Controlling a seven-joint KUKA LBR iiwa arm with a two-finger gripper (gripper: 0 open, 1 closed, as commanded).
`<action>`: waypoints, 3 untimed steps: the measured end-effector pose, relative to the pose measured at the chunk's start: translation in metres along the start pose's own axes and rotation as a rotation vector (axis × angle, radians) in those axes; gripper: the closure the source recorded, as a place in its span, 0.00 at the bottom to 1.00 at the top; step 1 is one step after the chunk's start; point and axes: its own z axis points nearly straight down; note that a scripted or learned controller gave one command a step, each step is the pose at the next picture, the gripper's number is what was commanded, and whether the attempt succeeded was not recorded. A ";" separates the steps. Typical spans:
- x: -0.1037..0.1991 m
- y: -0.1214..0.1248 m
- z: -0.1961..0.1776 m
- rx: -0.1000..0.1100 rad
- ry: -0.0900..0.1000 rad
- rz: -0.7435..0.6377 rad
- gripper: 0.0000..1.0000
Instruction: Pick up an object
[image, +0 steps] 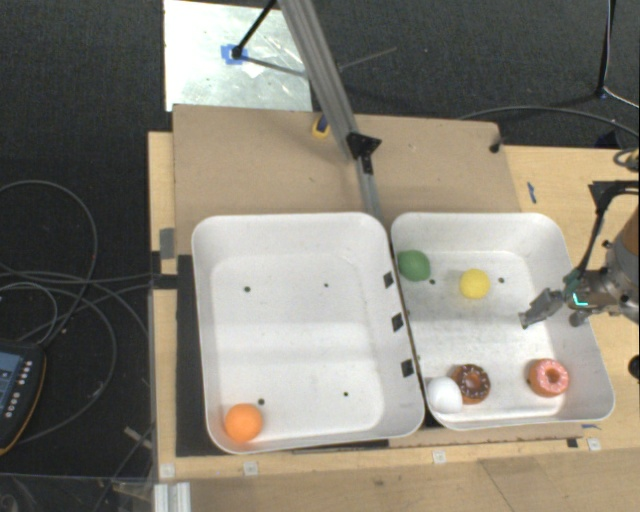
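Claw (545, 308) reaches in over the right edge of the right bin (560, 240), its dark tip hanging above bare white floor roughly midway between that bin's far and near walls. Whether it is spread or pressed together I cannot tell from this angle; nothing sits between its tips.

Nearest to it, toward the bin's near right corner, lies a pink donut (548, 377). Just as near on the far side, toward the bin's middle, rests a yellow ball (475, 284), and beyond that a green ball (413, 265) close to the left wall. Along the near wall sit a brown donut (471, 383) and, touching it on the left, a white ball (444, 394) in the near left corner. An orange ball (242, 422) lies alone in the near left corner of the left bin (290, 230).

All look like small, light toys, probably foam or soft plastic, unlikely to break. The balls will likely roll away from an off-centre pinch, so they want closing across their widest part. The pink donut lies flat and stands apart from its neighbours; gripping across its ring looks the safest hold.
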 end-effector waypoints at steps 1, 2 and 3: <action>0.000 0.001 -0.002 -0.003 -0.001 0.001 0.00; -0.003 0.011 0.048 0.000 -0.001 0.002 0.00; -0.002 0.011 0.100 0.000 0.000 0.003 0.00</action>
